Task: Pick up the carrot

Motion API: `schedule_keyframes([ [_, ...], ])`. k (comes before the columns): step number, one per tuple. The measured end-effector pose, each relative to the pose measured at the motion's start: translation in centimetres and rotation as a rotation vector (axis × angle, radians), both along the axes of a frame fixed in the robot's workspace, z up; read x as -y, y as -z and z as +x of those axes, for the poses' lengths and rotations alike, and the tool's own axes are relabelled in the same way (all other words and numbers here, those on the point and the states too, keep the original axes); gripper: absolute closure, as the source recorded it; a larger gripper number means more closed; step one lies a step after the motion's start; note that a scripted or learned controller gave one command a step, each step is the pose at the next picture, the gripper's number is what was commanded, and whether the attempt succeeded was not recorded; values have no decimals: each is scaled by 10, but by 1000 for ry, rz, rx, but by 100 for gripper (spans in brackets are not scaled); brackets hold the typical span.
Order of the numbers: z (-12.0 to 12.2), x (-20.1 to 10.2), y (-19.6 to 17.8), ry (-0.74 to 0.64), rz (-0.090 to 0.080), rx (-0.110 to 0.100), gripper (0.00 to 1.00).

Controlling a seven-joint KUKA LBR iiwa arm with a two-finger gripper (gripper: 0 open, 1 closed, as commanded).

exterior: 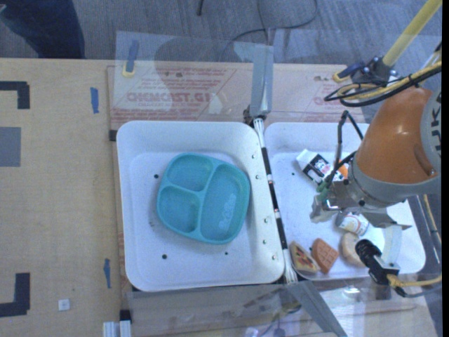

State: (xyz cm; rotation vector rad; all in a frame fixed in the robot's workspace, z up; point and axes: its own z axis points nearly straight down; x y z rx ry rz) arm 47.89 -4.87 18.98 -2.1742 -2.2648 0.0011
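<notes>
Orange-banded arm (396, 146) hides whether the gripper (330, 208) is open or clenched, so centre it slowly over the carrot (342, 166), seemingly the orange sliver just beyond it.

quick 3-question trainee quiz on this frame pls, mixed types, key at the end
1. True or false: the teal divided plate lies in the right bin.
2. Where is the gripper right now?
A. over the left bin
B. over the right bin, near the small black-and-white packet
C. above the tan bench outside both bins
3. Fill in: the slice of pizza and the reddish food piece beside it lie along the ____ edge of the right bin.

Key
1. False: it lies in the left bin.
2. B
3. near (bottom of the view)
</notes>
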Motion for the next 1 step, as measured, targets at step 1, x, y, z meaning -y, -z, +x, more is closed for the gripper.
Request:
schedule_keyframes([
  [1, 1, 68, -31, -286, -2, 5, 100],
])
